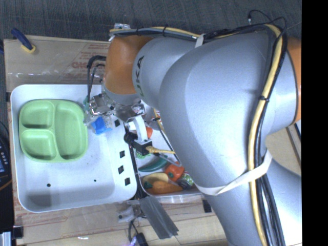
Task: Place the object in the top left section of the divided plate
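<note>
A light green divided plate (51, 129) with three sections lies at the left of the left white bin (66, 188). My gripper (99, 116) hangs just off the plate's right rim, below the orange band of the arm (120, 65). A small blue object (101, 125) sits between its fingertips, and the gripper is shut on it. The object is beside the plate's right section, not over it. The grey arm hides most of the right bin.
Several toy foods, orange, green and yellow (164, 176), lie in the visible strip of the right bin. A wall with black marks (123, 160) divides the bins. A blue and yellow clamp (23, 40) sits on the bench's far left corner.
</note>
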Controlling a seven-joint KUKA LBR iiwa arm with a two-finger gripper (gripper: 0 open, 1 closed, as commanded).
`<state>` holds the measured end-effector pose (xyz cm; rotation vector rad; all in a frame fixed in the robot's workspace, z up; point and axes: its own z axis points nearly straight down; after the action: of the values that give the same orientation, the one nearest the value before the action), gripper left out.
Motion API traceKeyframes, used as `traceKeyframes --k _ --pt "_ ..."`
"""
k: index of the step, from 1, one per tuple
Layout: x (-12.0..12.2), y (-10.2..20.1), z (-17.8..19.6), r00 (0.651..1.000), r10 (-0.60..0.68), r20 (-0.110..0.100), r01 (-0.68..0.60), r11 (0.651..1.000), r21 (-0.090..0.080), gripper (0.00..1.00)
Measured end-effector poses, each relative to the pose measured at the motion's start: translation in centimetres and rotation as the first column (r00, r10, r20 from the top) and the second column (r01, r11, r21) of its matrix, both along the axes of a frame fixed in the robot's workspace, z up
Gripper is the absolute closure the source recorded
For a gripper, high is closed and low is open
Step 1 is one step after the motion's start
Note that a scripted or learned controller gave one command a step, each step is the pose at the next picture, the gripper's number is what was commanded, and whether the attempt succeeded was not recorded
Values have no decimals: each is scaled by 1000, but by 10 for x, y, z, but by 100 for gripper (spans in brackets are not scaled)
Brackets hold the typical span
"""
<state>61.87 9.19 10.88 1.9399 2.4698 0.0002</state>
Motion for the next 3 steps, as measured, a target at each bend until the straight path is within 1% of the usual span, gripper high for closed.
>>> traceKeyframes --k 1,2,3 --pt "-18 -36 84 998 -68 -1 68 998 0 100" --pt "-44 51 57 994 111 -6 -111 994 0 100" --pt "-82 103 10 911 412 -3 -412 911 1 100"
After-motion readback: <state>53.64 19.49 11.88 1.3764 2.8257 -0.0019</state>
